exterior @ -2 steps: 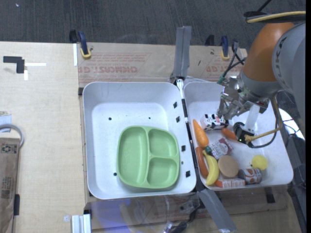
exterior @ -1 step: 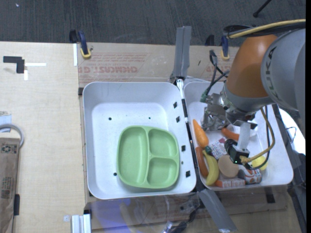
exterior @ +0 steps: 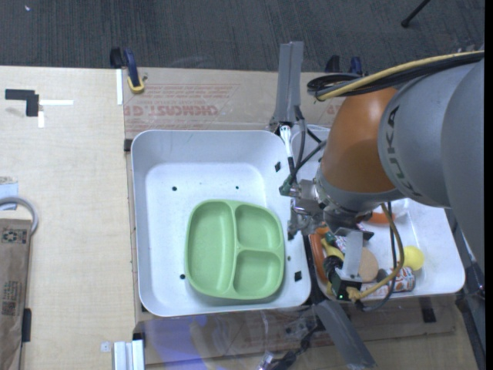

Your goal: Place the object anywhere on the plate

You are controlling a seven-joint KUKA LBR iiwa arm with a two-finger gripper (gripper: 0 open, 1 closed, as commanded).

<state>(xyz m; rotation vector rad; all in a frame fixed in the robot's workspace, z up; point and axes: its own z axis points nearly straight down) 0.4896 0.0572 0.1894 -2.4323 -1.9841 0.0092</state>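
A light green plate (exterior: 235, 249) with three compartments lies in the left white bin (exterior: 154, 206), toward its front right; nothing rests on it. My gripper (exterior: 314, 223) hangs below the orange-banded wrist, over the left edge of the right bin (exterior: 443, 276), just right of the plate. The arm covers most of what lies beneath the gripper. Around it in the right bin I see a yellow round object (exterior: 414, 257), an orange piece (exterior: 381, 218), a tan disc (exterior: 369, 267) and a red-and-white item (exterior: 402, 282).
The wall between the two bins (exterior: 296, 206) runs right beside the gripper. A grey upright post (exterior: 290, 83) stands behind the bins. A brown paper bag (exterior: 14, 284) lies at the bench's far left.
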